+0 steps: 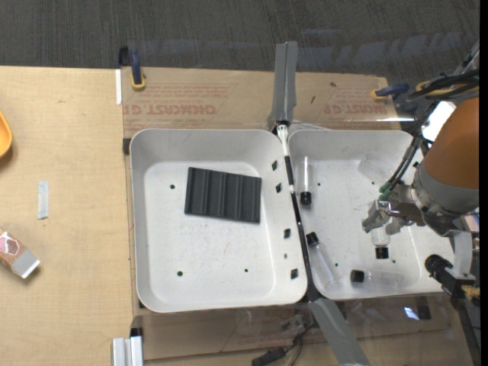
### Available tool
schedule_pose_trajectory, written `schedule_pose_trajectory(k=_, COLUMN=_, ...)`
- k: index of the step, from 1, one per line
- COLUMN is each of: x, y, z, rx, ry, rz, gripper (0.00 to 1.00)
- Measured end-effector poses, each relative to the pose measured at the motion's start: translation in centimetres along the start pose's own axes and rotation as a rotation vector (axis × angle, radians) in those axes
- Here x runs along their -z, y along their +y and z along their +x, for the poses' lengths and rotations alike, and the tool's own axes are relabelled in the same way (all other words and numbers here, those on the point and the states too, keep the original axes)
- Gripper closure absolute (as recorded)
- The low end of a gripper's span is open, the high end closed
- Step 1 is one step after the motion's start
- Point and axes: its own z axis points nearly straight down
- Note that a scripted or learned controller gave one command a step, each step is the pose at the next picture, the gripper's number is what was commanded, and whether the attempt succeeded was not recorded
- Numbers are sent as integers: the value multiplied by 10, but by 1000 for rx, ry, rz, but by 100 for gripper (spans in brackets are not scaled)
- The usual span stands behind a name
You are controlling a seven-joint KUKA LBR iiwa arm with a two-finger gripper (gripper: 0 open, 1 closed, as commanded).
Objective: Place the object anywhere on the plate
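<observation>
A dark grey ribbed plate [223,194] lies flat in the left bin [152,280], towards its back. Several clear tubes with black caps lie in the right bin [343,155]: one [303,175] by the divider, one [319,256] near the front left, one [364,277] at the front. My gripper [380,227] is low over the right side of the right bin. Directly under it is another clear tube with a black end [382,250]. Whether the gripper is touching that tube is not visible from this angle.
The raised divider [293,204] between the two bins runs between the gripper and the plate. The arm's orange band [457,147] is above the right bin's right edge. On the wooden bench at the left lie a small packet [17,255] and a grey strip [43,200].
</observation>
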Motion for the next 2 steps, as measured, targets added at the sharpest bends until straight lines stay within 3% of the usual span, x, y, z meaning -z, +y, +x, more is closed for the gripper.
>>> schedule_pose_trajectory(k=1, x=-4, y=62, z=78, rx=-120, ry=-2, rz=1, gripper=100)
schedule_pose_trajectory(k=2, x=70, y=19, z=191, rx=-171, ry=-3, rz=1, gripper=100)
